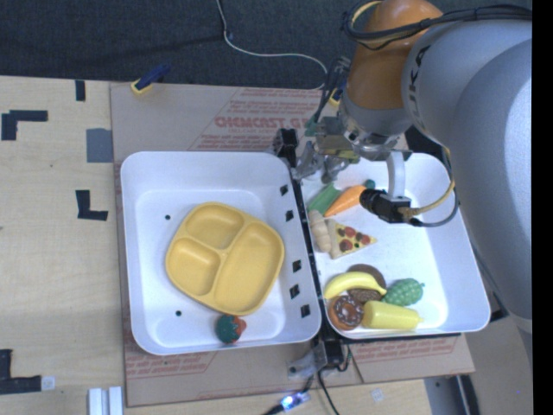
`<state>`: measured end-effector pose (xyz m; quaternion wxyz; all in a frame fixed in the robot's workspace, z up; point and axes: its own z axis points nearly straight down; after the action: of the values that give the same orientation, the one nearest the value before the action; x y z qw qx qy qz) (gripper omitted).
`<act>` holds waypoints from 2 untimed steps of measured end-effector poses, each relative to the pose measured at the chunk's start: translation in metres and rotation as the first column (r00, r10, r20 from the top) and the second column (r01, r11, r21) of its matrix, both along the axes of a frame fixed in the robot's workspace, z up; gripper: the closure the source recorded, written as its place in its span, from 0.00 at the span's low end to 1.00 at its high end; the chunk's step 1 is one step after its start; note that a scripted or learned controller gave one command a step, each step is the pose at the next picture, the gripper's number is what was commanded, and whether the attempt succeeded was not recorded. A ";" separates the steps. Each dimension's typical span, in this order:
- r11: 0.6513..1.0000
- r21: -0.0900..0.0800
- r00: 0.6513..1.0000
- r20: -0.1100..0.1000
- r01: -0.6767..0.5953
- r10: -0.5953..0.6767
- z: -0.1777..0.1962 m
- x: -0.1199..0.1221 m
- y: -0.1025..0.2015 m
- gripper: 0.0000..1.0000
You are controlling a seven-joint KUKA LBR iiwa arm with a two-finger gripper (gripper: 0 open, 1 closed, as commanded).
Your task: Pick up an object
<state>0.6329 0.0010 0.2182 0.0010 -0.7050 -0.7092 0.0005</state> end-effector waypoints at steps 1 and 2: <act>1.000 0.001 1.000 0.002 -0.001 0.001 0.013 0.014 0.053 1.00; 1.000 0.000 1.000 0.002 0.000 0.000 0.014 0.030 0.102 1.00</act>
<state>0.6632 0.1034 0.2325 0.0005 -0.7052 -0.7090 0.0000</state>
